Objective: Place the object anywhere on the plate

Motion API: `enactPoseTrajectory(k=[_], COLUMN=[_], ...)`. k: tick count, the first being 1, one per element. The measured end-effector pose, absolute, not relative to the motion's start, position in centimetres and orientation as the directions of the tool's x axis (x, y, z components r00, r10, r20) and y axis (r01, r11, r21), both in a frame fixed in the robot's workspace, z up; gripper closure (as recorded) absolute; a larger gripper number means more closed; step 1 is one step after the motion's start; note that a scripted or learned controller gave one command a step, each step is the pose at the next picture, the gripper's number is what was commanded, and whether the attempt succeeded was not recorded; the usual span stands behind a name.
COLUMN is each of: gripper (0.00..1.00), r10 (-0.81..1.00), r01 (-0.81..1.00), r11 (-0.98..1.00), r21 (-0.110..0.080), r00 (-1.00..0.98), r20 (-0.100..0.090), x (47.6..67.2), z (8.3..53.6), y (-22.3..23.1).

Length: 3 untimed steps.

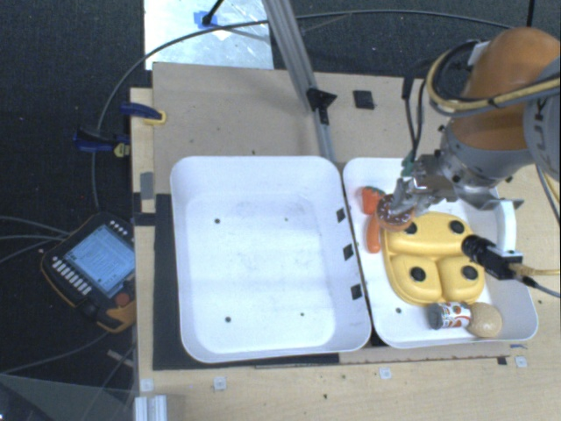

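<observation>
A yellow sectioned plate (431, 246) lies in the right bin (394, 317). My gripper (400, 207) hangs low over the plate's upper left corner. Right under it sits a small reddish-brown thing (387, 209), at the plate's edge; whether it is gripped I cannot tell. An orange piece (368, 199) lies just left of the gripper on the bin floor. A second orange piece (372, 236) lies beside the plate's left edge.
A small can (449, 315) and a beige rounded lump (484, 321) rest at the right bin's front, below the plate. The left bin (181, 261) stands alongside. A grey metal pole (296, 46) slants across the back. A handheld pendant (92, 268) lies off the bench at left.
</observation>
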<state>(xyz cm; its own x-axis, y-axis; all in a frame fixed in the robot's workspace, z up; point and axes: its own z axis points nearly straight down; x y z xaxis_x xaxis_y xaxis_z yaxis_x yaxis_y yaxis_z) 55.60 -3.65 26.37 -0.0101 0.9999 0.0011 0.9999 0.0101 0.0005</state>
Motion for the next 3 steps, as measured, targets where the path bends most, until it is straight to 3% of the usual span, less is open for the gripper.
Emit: enactPoseTrajectory(k=[2, 3], gripper=[1.00, 1.00], r10=[1.000, 1.000], r01=[1.000, 1.000], r11=[0.010, 0.011], r21=[0.000, -0.001], r00=[-0.010, -0.011], r20=[0.002, 0.002], x=[57.0, 55.4], z=[22.7, 22.8], y=[7.1, 12.6])
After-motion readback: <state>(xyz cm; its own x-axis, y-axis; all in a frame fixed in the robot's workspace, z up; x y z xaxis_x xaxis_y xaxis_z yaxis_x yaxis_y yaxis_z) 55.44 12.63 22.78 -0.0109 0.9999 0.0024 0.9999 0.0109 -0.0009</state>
